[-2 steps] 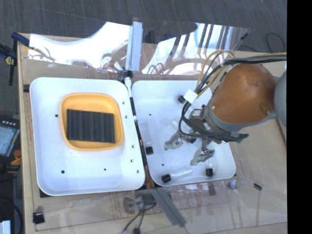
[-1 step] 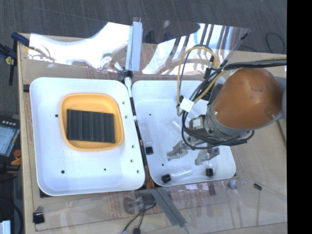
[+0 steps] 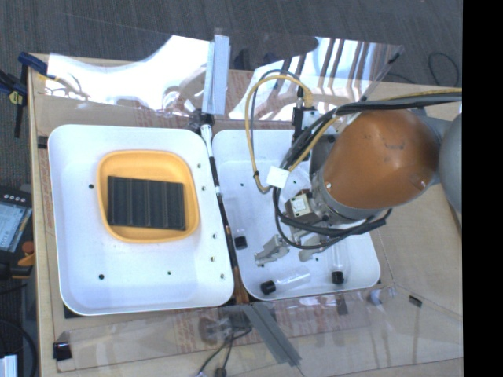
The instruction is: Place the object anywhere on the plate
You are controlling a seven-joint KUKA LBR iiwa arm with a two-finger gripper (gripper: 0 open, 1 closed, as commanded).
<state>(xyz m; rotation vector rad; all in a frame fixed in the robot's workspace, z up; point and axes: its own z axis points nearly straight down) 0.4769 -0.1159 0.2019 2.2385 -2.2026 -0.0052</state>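
The gripper hangs low in the right bin (fingers' state: cannot tell); the yellow plate sits in the left bin.

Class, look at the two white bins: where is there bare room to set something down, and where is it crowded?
Free: the white floor of the left bin around the yellow plate, widest along its lower edge, and the plate's dark ridged centre. Crowded: the right bin, where the arm, its cables and hand hang over small dark pieces.
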